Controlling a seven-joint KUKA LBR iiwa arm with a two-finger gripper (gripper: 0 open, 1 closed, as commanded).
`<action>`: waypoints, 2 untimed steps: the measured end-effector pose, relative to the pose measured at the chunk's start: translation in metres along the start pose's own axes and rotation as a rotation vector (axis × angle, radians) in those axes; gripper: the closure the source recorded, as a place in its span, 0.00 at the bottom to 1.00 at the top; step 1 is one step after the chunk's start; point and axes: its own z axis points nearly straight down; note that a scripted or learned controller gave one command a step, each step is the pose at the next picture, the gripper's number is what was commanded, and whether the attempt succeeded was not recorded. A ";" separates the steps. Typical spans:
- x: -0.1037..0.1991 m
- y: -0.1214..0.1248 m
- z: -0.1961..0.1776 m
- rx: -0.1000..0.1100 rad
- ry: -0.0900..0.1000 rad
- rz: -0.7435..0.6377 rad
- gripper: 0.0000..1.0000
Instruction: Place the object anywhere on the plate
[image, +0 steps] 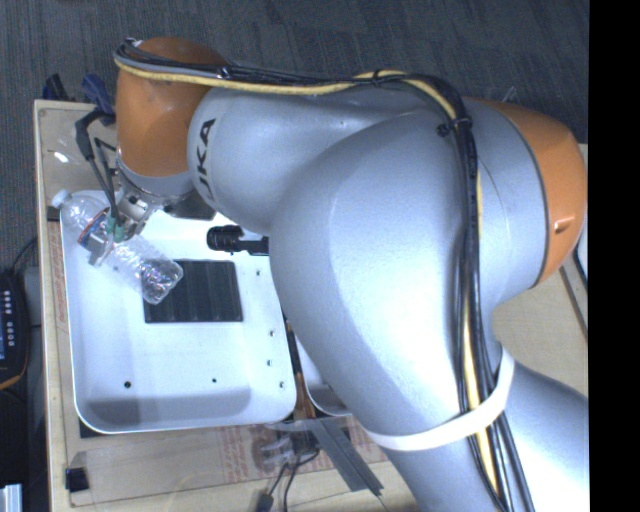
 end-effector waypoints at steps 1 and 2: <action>0.000 0.001 -0.010 0.000 -0.001 -0.005 1.00; 0.001 0.002 -0.020 0.001 -0.001 -0.009 1.00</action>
